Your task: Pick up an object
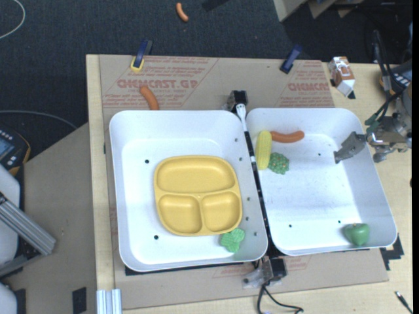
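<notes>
Over the right edge of the right bin point(366, 175) hangs the end effector point(350, 148), grey and dark, coming in from the right. I cannot tell how it is set, because it is small and blurry. Nothing can be seen gripped in it, and it is not touching any toy.

Both bins sit side by side on the surface point(196, 77), a tan board with red letters. The left bin point(131, 175) holds a big yellow tray point(196, 193) with three parts. Just past the tray's near right corner lies a small leafy green toy point(232, 239), touching the tray's edge.

Inside the right bin, four toys could be picked up. A yellow corn cob point(264, 149) stands on end near the far left corner, close to the wall between the bins. Beside it lies an orange hot dog point(287, 136), pointing right. A green bumpy toy like broccoli point(279, 163) sits just below, touching the corn. Well apart from these, a green pepper point(357, 233) rests in the near right corner.

These three bunched toys crowd each other. The pepper sits alone, near the bin wall.

On the board behind the left bin lies another orange hot dog point(149, 97). A third one point(182, 11) lies on the dark floor point(78, 18).
</notes>
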`<state>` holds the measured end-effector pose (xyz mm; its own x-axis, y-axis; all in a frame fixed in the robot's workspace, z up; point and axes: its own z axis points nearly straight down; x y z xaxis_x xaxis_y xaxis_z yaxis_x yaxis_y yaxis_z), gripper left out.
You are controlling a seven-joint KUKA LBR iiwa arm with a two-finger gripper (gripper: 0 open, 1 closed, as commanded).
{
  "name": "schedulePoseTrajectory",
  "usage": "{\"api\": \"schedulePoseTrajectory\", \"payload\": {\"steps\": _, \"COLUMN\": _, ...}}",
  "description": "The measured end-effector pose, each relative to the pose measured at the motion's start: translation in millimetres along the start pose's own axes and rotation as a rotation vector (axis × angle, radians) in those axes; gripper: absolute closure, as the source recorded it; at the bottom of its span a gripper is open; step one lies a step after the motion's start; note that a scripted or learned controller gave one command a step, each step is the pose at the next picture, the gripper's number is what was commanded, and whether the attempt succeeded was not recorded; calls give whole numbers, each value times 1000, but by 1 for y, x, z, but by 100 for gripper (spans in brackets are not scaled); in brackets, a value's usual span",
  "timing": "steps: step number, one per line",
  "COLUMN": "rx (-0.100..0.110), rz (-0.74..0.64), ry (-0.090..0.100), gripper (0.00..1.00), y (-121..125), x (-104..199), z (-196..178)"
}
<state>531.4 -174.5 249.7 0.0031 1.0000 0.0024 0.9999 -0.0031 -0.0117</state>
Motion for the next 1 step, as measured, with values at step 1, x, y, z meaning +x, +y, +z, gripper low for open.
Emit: {"api": "schedulePoseTrajectory", "payload": {"steps": 1, "rx": -12, "rz": -3, "ry": -3, "gripper": 0, "y": 2, "x": 0, "z": -6}}
